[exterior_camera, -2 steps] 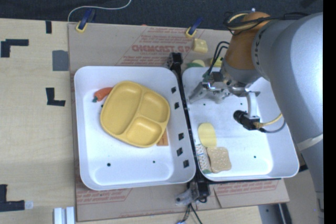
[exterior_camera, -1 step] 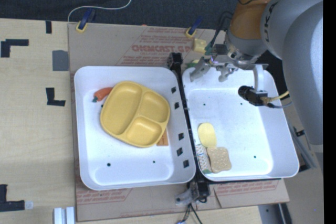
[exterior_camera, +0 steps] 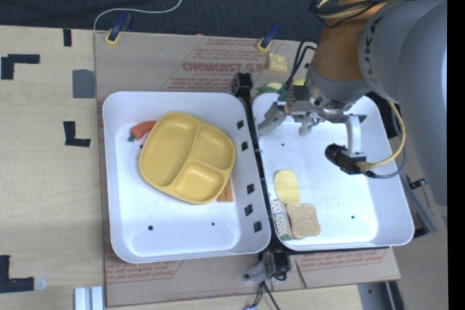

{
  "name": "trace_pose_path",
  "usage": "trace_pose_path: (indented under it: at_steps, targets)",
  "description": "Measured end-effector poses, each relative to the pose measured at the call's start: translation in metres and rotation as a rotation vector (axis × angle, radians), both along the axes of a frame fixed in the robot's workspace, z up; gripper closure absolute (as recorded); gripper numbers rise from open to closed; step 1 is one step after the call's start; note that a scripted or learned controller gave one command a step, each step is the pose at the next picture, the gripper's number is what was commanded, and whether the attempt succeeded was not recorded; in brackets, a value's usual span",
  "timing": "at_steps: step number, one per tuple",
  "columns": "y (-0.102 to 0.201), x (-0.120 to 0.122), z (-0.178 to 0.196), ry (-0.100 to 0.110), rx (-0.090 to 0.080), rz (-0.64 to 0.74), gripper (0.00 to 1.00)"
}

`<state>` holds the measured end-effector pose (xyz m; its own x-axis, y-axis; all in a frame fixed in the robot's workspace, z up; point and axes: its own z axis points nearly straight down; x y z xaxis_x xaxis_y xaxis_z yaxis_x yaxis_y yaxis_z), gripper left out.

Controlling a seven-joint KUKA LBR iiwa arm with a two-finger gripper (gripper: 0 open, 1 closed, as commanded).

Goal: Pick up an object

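two white bins (exterior_camera: 123,229), one yellow tray (exterior_camera: 187,157) (left bin), pincer (exterior_camera: 289,116) above right

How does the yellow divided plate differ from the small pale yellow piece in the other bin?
The yellow divided plate is far larger than the pale yellow piece, filling much of the left bin. The plate has three moulded compartments; the piece looks plain and rounded. The plate covers part of an orange item; the piece lies next to a tan, sponge-like block in the right bin. Both are yellow and lie flat.
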<state>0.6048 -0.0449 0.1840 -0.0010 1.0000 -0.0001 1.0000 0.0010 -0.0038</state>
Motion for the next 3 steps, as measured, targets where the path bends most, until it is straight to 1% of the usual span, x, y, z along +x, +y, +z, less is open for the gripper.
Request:
trace_pose_path:
  at_steps: [1,2,3]
  targets:
    - [-0.004,-0.027,0.0,0.0,-0.001,-0.001,0.0]
    - [-0.015,-0.02,0.0,-0.003,0.0,0.0,0.0]
    - [-0.055,-0.07,-0.074,0.008,0.0,-0.006,0.0]
